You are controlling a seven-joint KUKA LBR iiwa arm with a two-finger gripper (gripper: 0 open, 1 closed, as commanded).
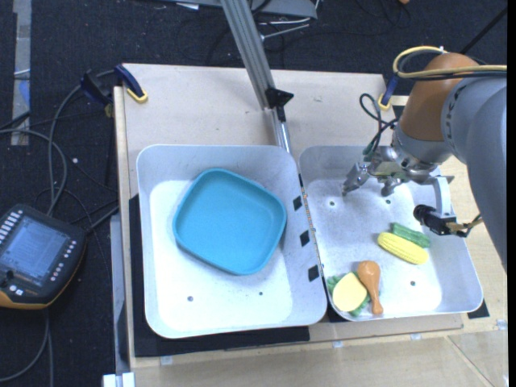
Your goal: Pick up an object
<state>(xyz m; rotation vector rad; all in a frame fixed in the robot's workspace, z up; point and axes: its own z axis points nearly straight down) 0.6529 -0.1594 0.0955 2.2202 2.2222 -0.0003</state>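
Nearest the camera, at the front edge of the right-hand shallow white bin (451,297), lie a flat yellow-green slice-shaped toy (349,293) and an orange toy drumstick (371,284), the two touching along the bin's near-left corner. Just beyond them, toward the bin's right side, rests a yellow toy corn cob with a green husk (403,245), well apart from the drumstick and tilted across the floor. Nothing lies between these toys and the open middle of the bin.

Across the divide, the left-hand shallow white bin (161,297) holds a square light-blue plastic plate with rounded corners (230,220), sitting at a slant toward the bin's far half. Left of the bench, on the dark floor, a grey and orange handheld control pendant (36,256) lies with its cable trailing.

Farther back, the two-finger gripper (372,182) hangs over the far part of the right bin — its fingers stand apart, with nothing between them, pointing down and toward the left. It is well clear of the corn cob. Behind it the grey arm with the orange band (435,95) comes in from the right, wrist bent downward, while a slanted metal pole (254,51) crosses the far bench.
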